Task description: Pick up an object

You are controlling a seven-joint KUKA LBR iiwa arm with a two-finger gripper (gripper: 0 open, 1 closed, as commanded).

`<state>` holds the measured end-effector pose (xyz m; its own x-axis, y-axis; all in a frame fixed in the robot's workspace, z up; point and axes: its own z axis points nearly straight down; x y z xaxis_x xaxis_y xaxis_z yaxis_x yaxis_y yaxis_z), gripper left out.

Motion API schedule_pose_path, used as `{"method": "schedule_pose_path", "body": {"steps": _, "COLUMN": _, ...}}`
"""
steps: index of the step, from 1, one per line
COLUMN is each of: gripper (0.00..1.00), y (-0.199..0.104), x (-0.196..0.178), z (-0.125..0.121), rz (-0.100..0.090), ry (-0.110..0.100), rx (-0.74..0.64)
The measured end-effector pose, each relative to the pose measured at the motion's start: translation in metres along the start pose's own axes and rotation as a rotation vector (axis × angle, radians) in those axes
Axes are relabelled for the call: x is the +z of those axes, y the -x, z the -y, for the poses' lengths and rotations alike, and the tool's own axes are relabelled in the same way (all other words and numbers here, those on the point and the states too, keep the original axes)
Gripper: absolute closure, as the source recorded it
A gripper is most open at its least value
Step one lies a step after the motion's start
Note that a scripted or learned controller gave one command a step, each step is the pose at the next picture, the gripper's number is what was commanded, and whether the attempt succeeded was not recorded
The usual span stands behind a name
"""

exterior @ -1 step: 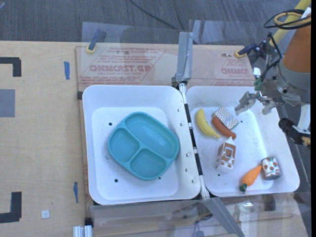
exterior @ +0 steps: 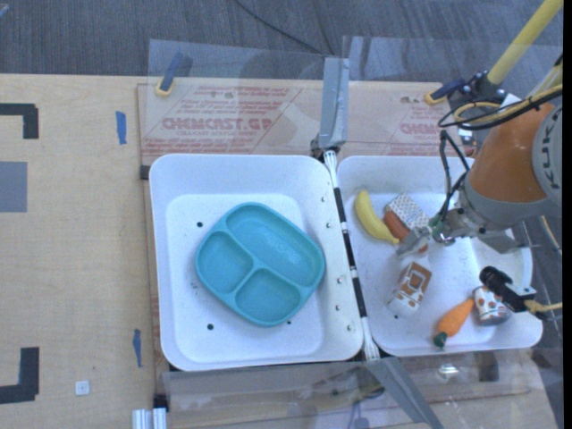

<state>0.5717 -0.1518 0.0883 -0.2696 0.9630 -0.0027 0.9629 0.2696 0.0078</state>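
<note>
My gripper [exterior: 416,239] hangs low in the right bin [exterior: 518,333], reaching in from the right. It sits just below a red-and-white checkered packet [exterior: 404,211] and right of a yellow banana [exterior: 371,216]. A small brown-and-white carton [exterior: 410,288] lies directly below the gripper, apart from it. Nothing is visibly held. An orange carrot [exterior: 453,320] and a small patterned cup [exterior: 488,306] lie toward the bin's front right.
The left bin [exterior: 170,186] holds a blue divided plate [exterior: 260,263] in its middle. A grey divider post [exterior: 334,105] stands behind the seam between the bins. Bare wooden bench [exterior: 71,239] spreads to the left.
</note>
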Motion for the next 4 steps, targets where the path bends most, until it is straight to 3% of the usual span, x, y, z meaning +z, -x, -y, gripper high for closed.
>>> {"method": "schedule_pose_path", "body": {"steps": 1, "gripper": 0.0, "y": 0.016, "x": -0.067, "z": 0.003, "rz": 0.001, "ry": -0.002, "rx": -0.322}}
{"method": "schedule_pose_path", "body": {"steps": 2, "gripper": 0.0, "y": -0.005, "x": -0.007, "z": -0.032, "rz": 0.011, "ry": 0.008, "rx": -0.381}}
{"method": "schedule_pose_path", "body": {"steps": 3, "gripper": 0.0, "y": -0.005, "x": -0.007, "z": -0.032, "rz": 0.011, "ry": 0.008, "rx": -0.381}}
{"method": "schedule_pose_path", "body": {"steps": 4, "gripper": 0.0, "y": 0.029, "x": -0.012, "z": -0.083, "rz": 0.0, "ry": -0.002, "rx": -0.324}}
